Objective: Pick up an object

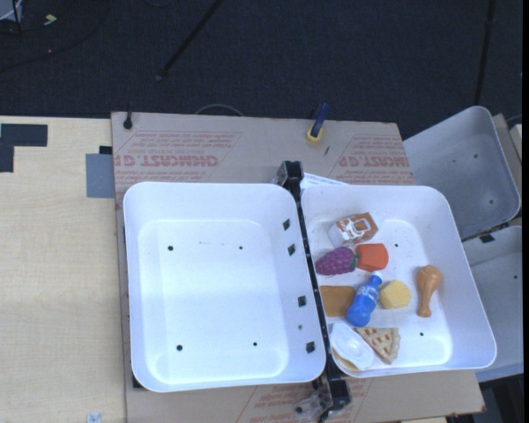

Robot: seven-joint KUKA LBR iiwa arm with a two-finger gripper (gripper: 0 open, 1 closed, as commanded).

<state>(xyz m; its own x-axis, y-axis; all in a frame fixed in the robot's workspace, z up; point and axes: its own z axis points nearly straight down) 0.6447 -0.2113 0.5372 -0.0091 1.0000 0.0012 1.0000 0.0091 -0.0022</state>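
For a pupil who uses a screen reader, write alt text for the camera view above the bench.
Two shallow white bins sit side by side on a bench, seen from above. The right bin holds a cluster of toy foods: purple grapes, a red piece, a blue bottle, a yellow piece, a drumstick and a pizza slice. The left bin adjoins it.

The brown block (337, 300) was partly covered by the blue bottle (364, 300). The pizza slice (381, 342) was overlapped by a white object (351, 345) whose kind could not be told. The clamp (324, 401) below the bins was cut off by the bottom edge.
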